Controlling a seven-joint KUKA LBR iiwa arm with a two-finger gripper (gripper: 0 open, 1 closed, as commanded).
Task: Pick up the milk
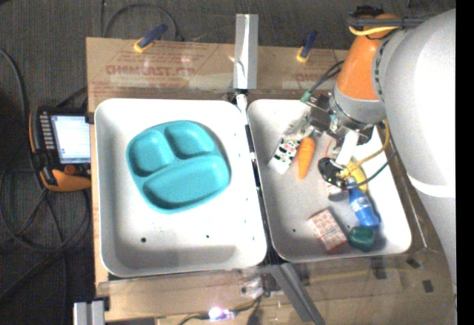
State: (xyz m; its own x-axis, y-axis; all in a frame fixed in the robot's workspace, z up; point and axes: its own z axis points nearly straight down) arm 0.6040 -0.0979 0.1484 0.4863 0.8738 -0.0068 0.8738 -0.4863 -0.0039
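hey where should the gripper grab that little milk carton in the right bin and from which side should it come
Probably across the narrow width of the milk carton, near its middle, coming straight down from above. It seems to lie flat on the floor of the right bin, slanted, so its long sides face up and outward. The carrot lies close beside its right flank, so the fingers of the gripper need care there.

We see a bulky pale grey arm (426,101) with smooth, rounded casings. Just above the tool (337,161) sits a bright orange band (361,72), capped by a dark ring. The tool itself is a cluster of black and silver metal parts with a white block. Thin green and yellow cables (368,161) loop beside it, near a black round part.
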